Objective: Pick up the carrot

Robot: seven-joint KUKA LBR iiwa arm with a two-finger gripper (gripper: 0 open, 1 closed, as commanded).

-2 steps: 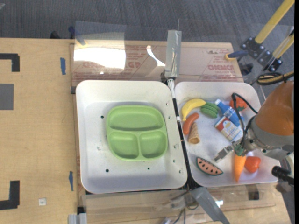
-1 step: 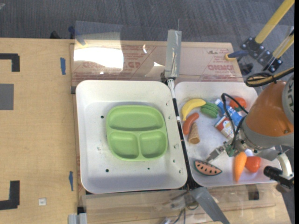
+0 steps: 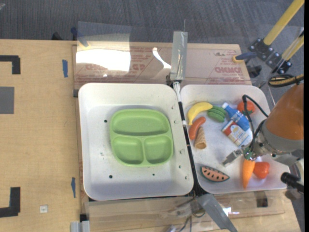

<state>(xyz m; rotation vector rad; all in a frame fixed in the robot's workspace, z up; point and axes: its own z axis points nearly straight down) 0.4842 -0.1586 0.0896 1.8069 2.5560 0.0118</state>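
The orange carrot point(image 3: 247, 173) with a green top lies near the front edge of the right bin point(image 3: 219, 92), tip pointing to the front. My gripper point(image 3: 245, 154) hangs right over the carrot's green end, reaching in from the right below the orange wrist band. The carrot's body shows in full in front of the gripper and seems to rest on the bin floor. A red tomato point(image 3: 261, 169) touches the carrot's right side.
The right bin also holds a watermelon slice point(image 3: 214, 174), an ice cream cone point(image 3: 200, 138), a red sausage point(image 3: 196, 127), a banana point(image 3: 198, 111), a green vegetable point(image 3: 217, 114) and a blue-white carton point(image 3: 237, 127). A green divided plate point(image 3: 141, 137) lies in the left bin point(image 3: 91, 129).
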